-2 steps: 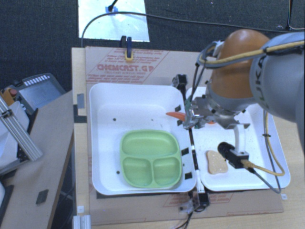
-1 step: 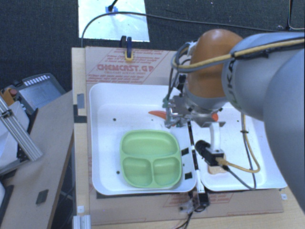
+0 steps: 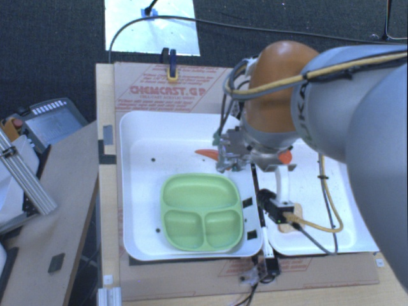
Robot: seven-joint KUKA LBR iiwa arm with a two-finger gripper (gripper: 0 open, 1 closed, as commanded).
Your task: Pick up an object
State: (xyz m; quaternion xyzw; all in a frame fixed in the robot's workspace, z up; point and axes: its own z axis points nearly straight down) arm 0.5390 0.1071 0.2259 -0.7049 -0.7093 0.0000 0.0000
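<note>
Two white bins on a bench — arm over the left bin (image 3: 137, 171).
Gripper (image 3: 231, 161) at the tray's (image 3: 201, 212) one o'clock, beside an orange piece (image 3: 205, 153); finger state I cannot tell — descend squarely.

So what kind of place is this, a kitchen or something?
More likely a robotics lab: a big grey arm reaches over two white bins on a cardboard-lined bench, cables trail about, and the green divided plate looks like a practice object.

Orange object (image 3: 205, 153): right part hidden behind gripper (image 3: 231, 163); kind unclear. Gripper: finger state unreadable under wrist bulk. Right bin (image 3: 357, 238): most of floor covered by arm (image 3: 357, 107). Arm: cut off at right edge. Cardboard lettering (image 3: 167, 90): partly legible.
</note>
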